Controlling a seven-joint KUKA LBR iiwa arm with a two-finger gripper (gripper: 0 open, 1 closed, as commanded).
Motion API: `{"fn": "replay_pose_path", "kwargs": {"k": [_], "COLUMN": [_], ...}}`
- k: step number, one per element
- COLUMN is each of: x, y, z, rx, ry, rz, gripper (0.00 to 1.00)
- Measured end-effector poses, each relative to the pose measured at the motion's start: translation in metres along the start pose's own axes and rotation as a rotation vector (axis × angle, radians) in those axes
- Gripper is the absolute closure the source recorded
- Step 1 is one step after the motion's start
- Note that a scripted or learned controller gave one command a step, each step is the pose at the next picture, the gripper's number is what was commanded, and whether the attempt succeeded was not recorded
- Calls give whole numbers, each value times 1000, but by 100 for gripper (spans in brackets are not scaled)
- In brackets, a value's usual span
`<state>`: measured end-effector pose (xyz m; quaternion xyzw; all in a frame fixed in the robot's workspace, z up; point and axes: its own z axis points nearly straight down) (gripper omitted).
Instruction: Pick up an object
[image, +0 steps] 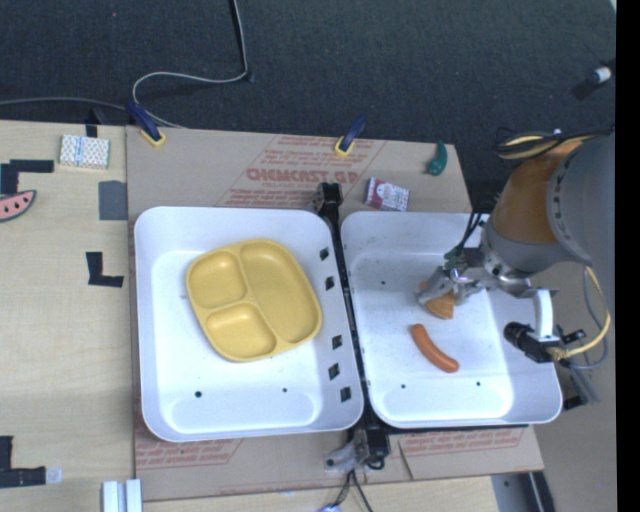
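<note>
Jaws: state cannot be told from above; the gripper (452, 282) points down into the right bin (400, 395), its tip directly over a small tan-orange object (439, 303) and apparently touching it, though whether that object sits between the jaws cannot be told. Arm (560, 215): grey, with an orange band, entering from the right and overhanging the right bin's far right portion. Sausage (435, 348): orange-red, lying loose on the right bin's floor, just nearer the camera than the tan-orange object and apart from it. Left bin (165, 400): touching the right bin along a shared edge; contains a yellow divided plate (254, 298) with three compartments, lying flat and turned at an angle. Bench: cardboard sheet (290, 170) under both bins, held by two yellow clamps (350, 140) at its far edge.
</note>
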<state>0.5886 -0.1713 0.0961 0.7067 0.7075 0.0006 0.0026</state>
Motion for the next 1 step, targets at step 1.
{"fn": "replay_pose_path", "kwargs": {"k": [1], "x": [61], "y": [-58], "z": [-124], "rx": [4], "ry": [4], "rz": [-1], "gripper": [100]}}
